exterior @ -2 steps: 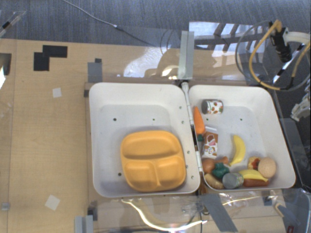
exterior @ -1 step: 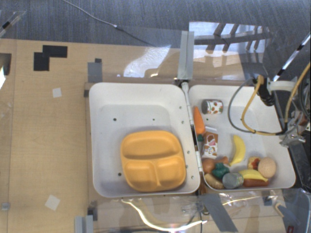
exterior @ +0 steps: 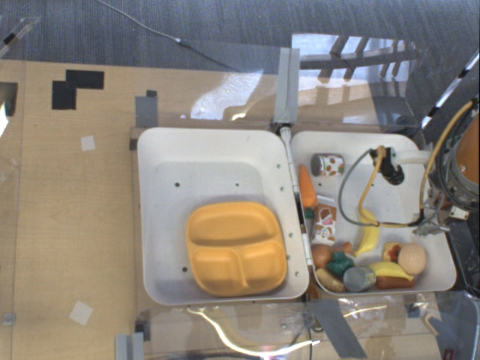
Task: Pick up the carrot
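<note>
Since the carrot lay lengthwise against the left wall of the right bin, the gripper, at the frame's right edge with its state impossible to tell, probably needed to cross leftward and pinch the narrow width.

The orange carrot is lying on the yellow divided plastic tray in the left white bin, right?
No. The yellow divided plastic tray is in the left white bin, but the orange carrot lies in the right white bin, along its left wall, as the camera view shows.
</note>
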